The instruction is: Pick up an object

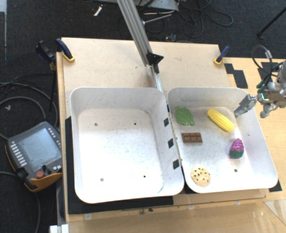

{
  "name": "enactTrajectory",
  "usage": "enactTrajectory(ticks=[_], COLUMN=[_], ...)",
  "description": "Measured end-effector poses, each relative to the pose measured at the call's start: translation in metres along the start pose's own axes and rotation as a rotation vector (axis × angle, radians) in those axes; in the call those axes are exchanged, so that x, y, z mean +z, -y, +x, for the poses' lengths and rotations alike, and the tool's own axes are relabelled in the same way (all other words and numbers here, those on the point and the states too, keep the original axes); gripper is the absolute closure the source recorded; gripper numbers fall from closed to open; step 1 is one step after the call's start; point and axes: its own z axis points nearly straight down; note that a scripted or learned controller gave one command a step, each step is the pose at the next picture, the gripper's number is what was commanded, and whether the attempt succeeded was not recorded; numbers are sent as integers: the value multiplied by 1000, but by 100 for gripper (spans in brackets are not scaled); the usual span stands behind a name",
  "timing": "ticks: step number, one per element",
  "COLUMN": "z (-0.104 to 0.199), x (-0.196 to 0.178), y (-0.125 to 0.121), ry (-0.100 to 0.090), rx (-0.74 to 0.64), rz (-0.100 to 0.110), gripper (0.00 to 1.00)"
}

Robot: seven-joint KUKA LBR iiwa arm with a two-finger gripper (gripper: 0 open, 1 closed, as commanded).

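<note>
On the surface (191,57) we see the left bin (85,101), then the right bin (259,144) beside it. In the right bin, going rightward, we find a green leaf (184,116), a chocolate bar (192,138), a cookie (200,176) near the front edge, a yellow corn cob (220,119) and a purple grape bunch (236,148), all lying apart. At the far right the pincer (255,107) hangs over the bin's right rim, its fingers spread with nothing between them.
</note>
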Motion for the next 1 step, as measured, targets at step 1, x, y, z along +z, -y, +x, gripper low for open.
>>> enactTrajectory(ticks=[1], z=[0], x=[-2], y=[-1], ry=[1], rx=[-1], rz=[-4], gripper=[0])
